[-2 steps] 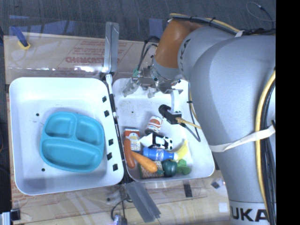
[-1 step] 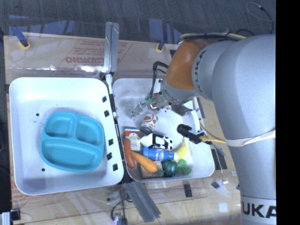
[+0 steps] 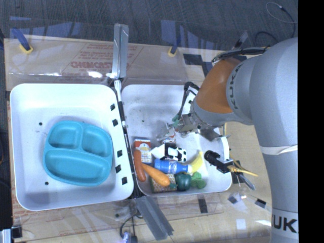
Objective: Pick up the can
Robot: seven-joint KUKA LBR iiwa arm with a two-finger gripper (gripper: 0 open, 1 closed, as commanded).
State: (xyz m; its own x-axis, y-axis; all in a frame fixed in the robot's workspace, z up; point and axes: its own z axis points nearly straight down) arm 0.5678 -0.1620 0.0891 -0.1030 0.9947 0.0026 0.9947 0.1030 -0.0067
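Note:
The can (image 3: 169, 166) is a blue cylinder with a pale label. It lies on its side near the front of the right bin (image 3: 147, 103), wedged among other items. My gripper (image 3: 167, 132) hangs over the middle of that bin, just behind the pile and a short way above the can. I see nothing held in it. The arm's orange band (image 3: 215, 90) rises behind it to the right.
Around the can lie a black-and-white cow toy (image 3: 173, 152), a small carton (image 3: 144, 151), a carrot (image 3: 156, 174), a red sausage (image 3: 137, 164), a banana (image 3: 197, 161) and green vegetables (image 3: 188, 181). The left bin (image 3: 25, 135) holds a blue divided plate (image 3: 78, 152).

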